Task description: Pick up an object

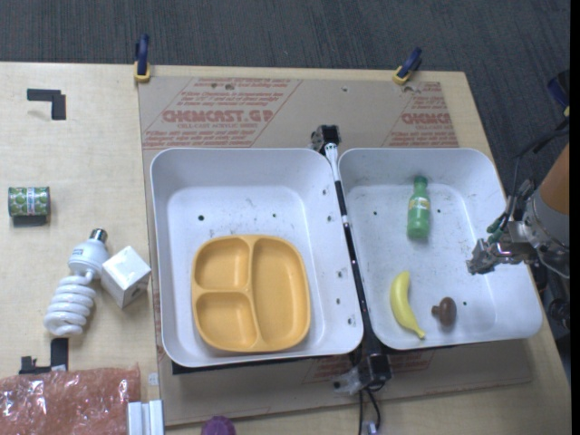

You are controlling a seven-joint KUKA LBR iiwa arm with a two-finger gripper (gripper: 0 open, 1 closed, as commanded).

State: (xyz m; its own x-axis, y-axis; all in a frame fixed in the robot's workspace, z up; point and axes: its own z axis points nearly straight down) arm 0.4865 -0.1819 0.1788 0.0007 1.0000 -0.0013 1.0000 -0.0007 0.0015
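The right white bin (381,175) holds a green bottle (418,208) lying near its back, a yellow banana (404,304) near its front, and a small brown object (444,311) just right of the banana. My gripper (483,259) hangs over the bin's right side, above and to the right of the brown object, apart from all three things. Nothing shows between its fingertips.
The left white bin (172,198) holds a yellow divided plate (252,292). Left of the bins on the bench lie a spiral light bulb (72,293), a white cube (126,275) and a small green can (28,203). A pink bag (63,401) sits at the bottom left.
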